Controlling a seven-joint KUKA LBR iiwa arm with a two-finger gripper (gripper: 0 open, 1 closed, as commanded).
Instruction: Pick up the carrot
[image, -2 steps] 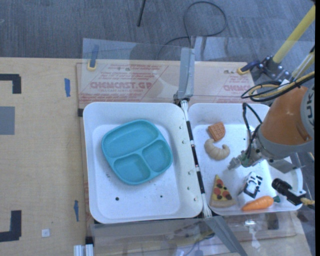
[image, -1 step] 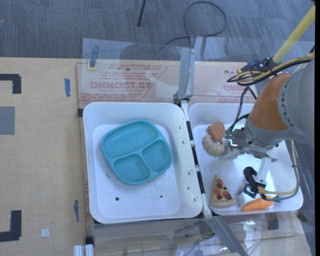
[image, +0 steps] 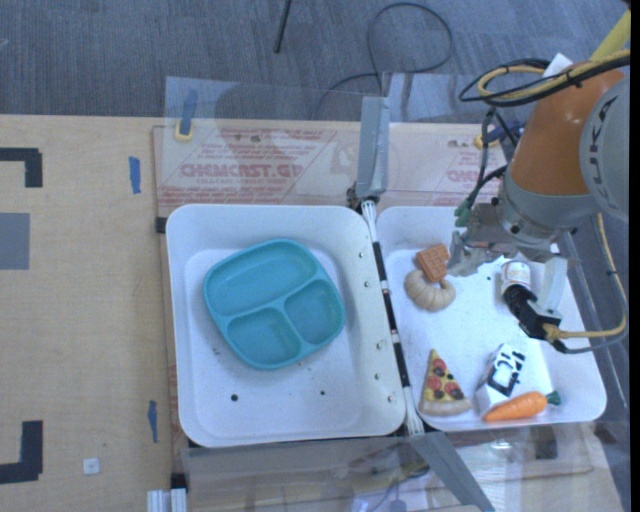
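A: Pale wood is the top of the desk (image: 80, 330), and on it the left white shallow bin (image: 200, 400) holds a turquoise plastic plate with three compartments (image: 273, 301).

B: And in the right white bin (image: 585, 395)?

A: Near its top left there is a small beige toy pumpkin (image: 430, 292) with an orange waffle-like piece (image: 433, 262) touching it from above. Lower, there is a toy pizza slice (image: 441, 382), then a white box with black marks (image: 506, 370). The small orange toy carrot with a green end (image: 520, 405) lies at the bottom right corner, just beside that box and close to the bin wall.

B: Where is the arm?

A: The grey arm with the orange band comes from the right, and its jaws (image: 468, 252) hang near the waffle piece, well apart from the carrot. Whether they are open or closed, I cannot tell; they hold nothing that I can see.

B: What could go wrong?

A: I think the carrot is in a tight place. If the jaws descend there, one finger may hit the box or the wall, and the carrot may roll away. Also, they are now nearer to the wrong things.
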